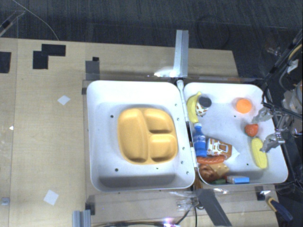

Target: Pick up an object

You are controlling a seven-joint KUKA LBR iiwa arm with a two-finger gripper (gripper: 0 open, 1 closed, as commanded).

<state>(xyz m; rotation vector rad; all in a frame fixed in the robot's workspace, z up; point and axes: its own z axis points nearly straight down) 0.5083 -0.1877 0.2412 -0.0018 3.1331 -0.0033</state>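
Tool [271, 130]: at the right bin's [222, 91] right edge — fingers apart, holding nothing.
Nearest: corn cob [258, 152], red fruit [251, 129] — just beside it.

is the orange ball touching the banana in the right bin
Apart. The camera view shows bare white bin floor between the orange ball near the back and the banana against the left wall.

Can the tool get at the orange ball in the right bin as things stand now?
Probably yes. The orange ball lies alone on bare bin floor, nothing on it, and the tool sits close by at the right bin edge.
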